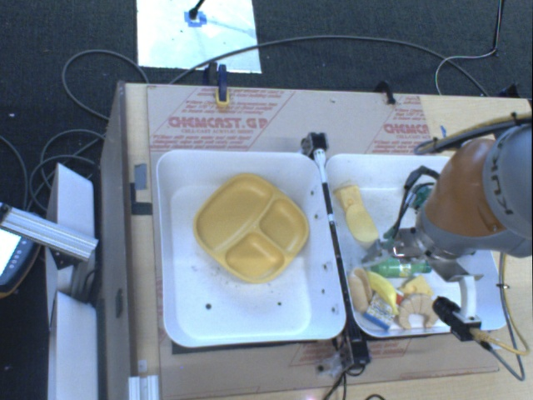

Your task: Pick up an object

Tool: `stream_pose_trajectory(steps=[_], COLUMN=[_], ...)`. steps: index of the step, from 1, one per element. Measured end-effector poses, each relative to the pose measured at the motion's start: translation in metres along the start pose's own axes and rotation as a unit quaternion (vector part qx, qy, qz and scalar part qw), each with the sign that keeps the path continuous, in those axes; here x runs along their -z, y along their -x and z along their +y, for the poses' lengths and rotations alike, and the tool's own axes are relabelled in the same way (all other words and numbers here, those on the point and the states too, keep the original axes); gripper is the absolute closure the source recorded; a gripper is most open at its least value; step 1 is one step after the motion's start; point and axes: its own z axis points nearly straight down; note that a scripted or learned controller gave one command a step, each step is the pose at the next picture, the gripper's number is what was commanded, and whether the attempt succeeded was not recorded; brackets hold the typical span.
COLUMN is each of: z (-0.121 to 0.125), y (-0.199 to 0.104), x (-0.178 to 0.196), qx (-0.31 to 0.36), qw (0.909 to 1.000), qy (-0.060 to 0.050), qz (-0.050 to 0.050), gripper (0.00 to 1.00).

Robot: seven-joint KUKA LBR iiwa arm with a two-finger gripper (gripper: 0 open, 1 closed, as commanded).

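Observation:
The arm (479,198) reaches into the right bin (391,182) from the right. Its gripper (398,252) hangs low over a green bottle-like object (391,267) in the bin's middle. A pale yellow banana-shaped piece (356,215) lies to the gripper's upper left. A cluster of small items sits below it: a yellow piece (383,288), a tan piece (360,288), a blue and white packet (378,315), and a tan ring-shaped piece (416,307). The wrist hides the gripper's tips.
The left bin (187,307) holds a yellow divided plate (251,227). A black divider rail (329,223) runs between the bins. Cardboard (250,115) lines the bench behind them. Cables lie on the dark floor around the bench.

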Motion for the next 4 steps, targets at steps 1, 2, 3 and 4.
stream_pose_trajectory(steps=[1,2,3,4], z=[-0.008,0.071,0.131,0.056], y=[-0.002,0.054,0.001,-0.007], x=[-0.003,-0.022,0.058,-0.008], qx=[-0.001,0.002,0.003,0.001], qw=[1.0,0.9999,0.9999,0.9999], qy=[0.008,-0.011,-0.01,-0.013], qz=[-0.004,0.005,0.006,0.006], gripper=[0.0,0.0,0.0,0.0])
